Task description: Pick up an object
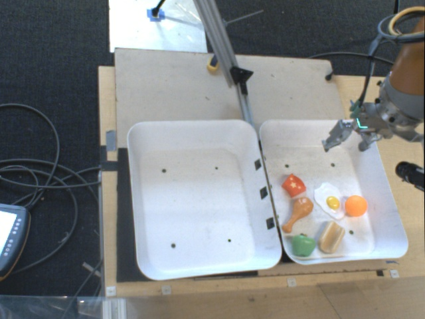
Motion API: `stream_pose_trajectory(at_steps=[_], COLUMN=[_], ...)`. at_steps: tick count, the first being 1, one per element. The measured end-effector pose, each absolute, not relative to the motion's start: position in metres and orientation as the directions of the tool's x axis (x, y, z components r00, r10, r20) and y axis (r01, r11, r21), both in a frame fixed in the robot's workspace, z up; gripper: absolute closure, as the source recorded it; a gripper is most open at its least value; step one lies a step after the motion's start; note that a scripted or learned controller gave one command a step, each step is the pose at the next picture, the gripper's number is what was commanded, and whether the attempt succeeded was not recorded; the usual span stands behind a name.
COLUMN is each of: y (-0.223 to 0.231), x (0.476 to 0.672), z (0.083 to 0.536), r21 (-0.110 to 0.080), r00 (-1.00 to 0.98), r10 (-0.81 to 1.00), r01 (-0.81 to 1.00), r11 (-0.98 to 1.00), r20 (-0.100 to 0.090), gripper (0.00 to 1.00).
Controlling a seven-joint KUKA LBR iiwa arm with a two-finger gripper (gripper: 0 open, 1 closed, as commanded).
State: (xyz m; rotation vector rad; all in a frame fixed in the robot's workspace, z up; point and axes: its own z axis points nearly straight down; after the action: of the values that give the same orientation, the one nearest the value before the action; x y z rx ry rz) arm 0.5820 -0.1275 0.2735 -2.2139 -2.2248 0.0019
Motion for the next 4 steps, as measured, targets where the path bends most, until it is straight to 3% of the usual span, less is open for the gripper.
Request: stream_pose_trajectory(at_steps=[1, 4], y=[-0.128, -0.119], x=[0.583, 0.574], z=[0.276, 0.133], r21=[0.001, -0.004], r00=[-0.004, -0.001], r10=[1.000, 1.000], r01=[1.000, 1.000], r11=[0.004, 0.001], r20=[0.000, 0.001], gripper=[0.00, 0.00])
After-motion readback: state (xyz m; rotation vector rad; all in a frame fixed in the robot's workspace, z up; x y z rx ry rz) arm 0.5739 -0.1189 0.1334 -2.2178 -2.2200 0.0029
